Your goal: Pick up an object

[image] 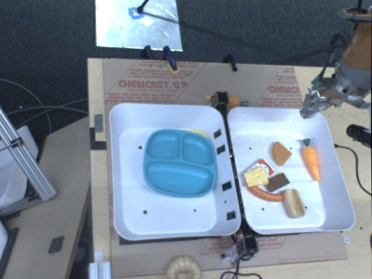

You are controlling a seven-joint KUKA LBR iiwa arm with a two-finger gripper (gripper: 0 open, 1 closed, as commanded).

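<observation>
While hand (309,106) hovers | carrot (312,161) upright, green top away

camera view: fixed overhead | slanted down | both bins (174,112) in frame | arm (356,63) enters right

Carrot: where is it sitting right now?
The carrot lies in the right bin, near its right wall, just right of the brown cracker and below the gripper.

2 white bins (125,173), 1 blue plate (179,163), 1 carrot (312,160), 1 sausage (265,194)
</observation>
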